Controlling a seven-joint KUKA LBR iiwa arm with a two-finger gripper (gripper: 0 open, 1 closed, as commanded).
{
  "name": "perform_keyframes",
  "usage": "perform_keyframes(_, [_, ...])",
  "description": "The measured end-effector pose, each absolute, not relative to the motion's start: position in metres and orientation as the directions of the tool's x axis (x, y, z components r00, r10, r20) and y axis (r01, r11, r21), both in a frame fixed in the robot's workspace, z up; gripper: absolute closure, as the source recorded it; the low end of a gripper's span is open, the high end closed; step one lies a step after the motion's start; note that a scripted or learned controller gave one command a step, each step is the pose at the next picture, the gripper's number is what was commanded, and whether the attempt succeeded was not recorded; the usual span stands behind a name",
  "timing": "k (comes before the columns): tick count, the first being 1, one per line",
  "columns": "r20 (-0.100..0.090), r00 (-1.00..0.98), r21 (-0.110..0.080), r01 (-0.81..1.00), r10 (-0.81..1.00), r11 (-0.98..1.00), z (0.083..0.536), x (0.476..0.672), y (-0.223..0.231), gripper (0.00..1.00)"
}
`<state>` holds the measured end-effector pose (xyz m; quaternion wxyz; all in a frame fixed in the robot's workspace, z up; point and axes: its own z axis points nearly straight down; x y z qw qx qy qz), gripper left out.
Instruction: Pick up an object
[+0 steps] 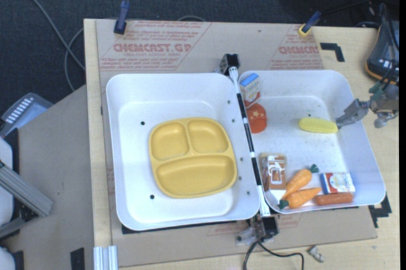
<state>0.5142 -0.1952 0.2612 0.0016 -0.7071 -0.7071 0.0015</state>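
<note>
Corn cob: yellow toy corn (318,126) lies in the right bin (365,154), near its far right side, closest object to the hand
Hand: grey hand (351,114) sits at the right bin's rim, tips just beside the corn's right end; whether clenched or released I cannot tell, and nothing is seen between them
Other objects: carrots (299,187), tomato (255,118), small cartons (250,87) in the right bin; yellow divided plate (192,156) in the left bin (124,135)
Risk: corn is round and smooth, so a glancing close could roll it away or pinch only its tip and drop it
Writing: "CHEMCAST G P" printed in red on the bench sheet (153,47), repeated at the right
</note>
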Motion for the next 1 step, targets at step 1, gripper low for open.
perform_keyframes(1, [0.002,-0.001,-0.005,1.000,1.000,0.001,0.1551,0.5959,-0.1475,0.00])
